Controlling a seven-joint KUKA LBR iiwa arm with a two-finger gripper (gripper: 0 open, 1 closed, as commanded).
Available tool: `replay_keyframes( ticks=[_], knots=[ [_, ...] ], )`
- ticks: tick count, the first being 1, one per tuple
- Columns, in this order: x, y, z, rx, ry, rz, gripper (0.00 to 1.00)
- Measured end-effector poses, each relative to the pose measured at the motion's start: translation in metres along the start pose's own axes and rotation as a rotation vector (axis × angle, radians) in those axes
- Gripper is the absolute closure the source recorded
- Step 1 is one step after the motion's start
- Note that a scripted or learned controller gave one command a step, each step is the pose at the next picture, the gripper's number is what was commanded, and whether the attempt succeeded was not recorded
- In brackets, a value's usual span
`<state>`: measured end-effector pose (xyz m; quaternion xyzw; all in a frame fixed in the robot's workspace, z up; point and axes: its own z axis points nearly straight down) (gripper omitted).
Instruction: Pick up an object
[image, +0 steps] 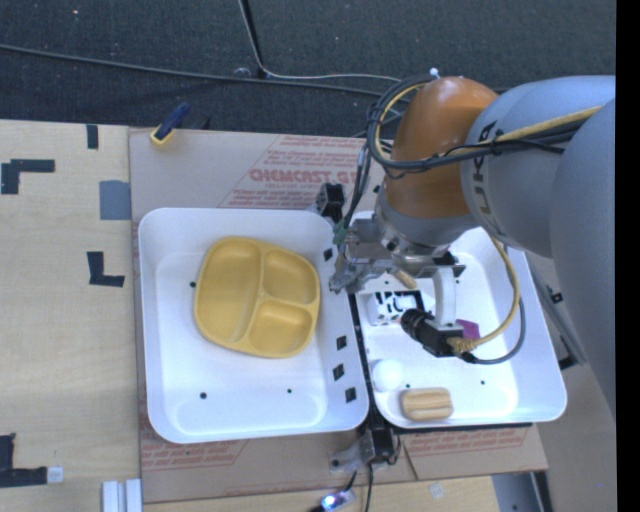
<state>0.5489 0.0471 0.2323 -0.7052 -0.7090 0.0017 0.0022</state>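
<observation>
Even, bright overhead light; the white bins (160, 330) glare slightly, nearly washed out. Shadows are soft and short. Focus is mildly soft throughout, with little visible edge distortion.

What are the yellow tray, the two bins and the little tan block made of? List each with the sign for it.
Yellow tray: likely moulded plastic, matte; smooth rounded compartment walls.
Bins: probably plastic, white, faintly glossy; thin rounded rims.
Tan block: possibly wood or foam, dull; too small to tell.
</observation>
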Motion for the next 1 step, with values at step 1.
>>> replay_keyframes(
  ticks=[1],
  knots=[
    [0.0515,-0.0248,0.0165,-0.001,-0.001,0.001,1.00]
  ],
)
